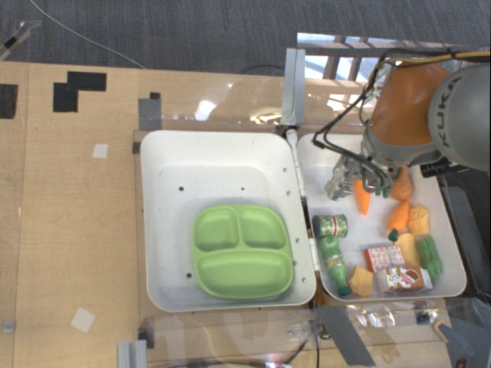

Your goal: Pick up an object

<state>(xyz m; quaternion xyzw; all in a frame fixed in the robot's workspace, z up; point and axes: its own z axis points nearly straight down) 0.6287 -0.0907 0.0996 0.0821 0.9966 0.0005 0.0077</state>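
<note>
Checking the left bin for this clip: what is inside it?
The left bin holds one green divided plate lying flat toward its front. Whatever lies beneath the plate is covered.

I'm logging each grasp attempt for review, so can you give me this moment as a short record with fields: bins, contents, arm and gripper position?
left bin: holds a green divided plate, lying flat toward the near side
right bin: holds small toy foods, among them a carrot, a green can, a green bottle and a red-and-white carton
arm: reaches in from the right, over the far part of the right bin
gripper: low over the right bin, just left of the carrot
grasp: cannot tell whether anything is held
</note>
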